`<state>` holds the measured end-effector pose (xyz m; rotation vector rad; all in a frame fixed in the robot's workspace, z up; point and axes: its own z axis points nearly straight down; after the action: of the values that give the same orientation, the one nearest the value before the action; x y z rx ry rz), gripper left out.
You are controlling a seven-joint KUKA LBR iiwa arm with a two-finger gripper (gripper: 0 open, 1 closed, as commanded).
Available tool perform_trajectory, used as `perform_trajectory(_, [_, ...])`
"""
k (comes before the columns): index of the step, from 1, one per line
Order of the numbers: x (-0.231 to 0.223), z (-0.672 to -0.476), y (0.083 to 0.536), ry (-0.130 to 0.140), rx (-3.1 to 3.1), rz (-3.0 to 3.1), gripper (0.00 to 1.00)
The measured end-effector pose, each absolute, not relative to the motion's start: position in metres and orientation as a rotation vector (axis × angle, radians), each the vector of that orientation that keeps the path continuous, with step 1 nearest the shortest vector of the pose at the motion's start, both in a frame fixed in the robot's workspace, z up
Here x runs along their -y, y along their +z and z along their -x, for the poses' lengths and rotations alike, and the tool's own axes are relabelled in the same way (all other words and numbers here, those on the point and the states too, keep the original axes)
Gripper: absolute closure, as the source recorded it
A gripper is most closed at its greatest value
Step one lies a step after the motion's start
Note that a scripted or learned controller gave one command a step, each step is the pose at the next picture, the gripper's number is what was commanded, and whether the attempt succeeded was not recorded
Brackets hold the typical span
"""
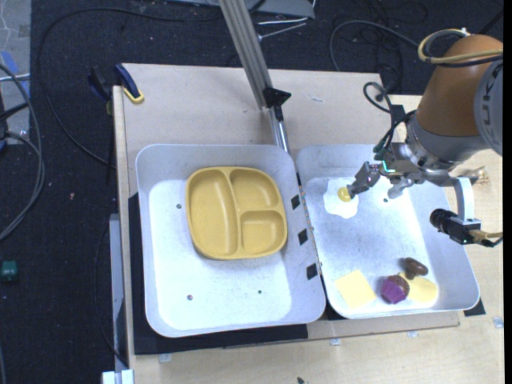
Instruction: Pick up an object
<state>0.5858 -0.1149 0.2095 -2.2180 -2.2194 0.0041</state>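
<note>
We are hovering our claw (376, 180), fingers apart and holding nothing, just right of the egg (342, 200) at the right bin's (448, 294) far left; the grasp is not yet made.

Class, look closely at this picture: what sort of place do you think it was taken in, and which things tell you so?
Probably a robotics lab. A grey-and-orange robot arm reaches over two white bins on a bench, and loose cables trail across the dark floor.

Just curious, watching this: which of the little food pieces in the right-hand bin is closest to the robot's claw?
The fried egg, white with a yellow yolk, right at the end effector. The pale yellow square, purple piece and brown piece sit together at the bin's near edge.
</note>
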Motion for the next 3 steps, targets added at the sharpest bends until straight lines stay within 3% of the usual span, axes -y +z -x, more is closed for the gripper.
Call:
perform_trajectory(1, [0.115,-0.587,0.211,0.000,2.222,2.220,0.00])
perform_trajectory(3, [0.108,-0.574,0.119,0.004,2.218,2.221,0.00])
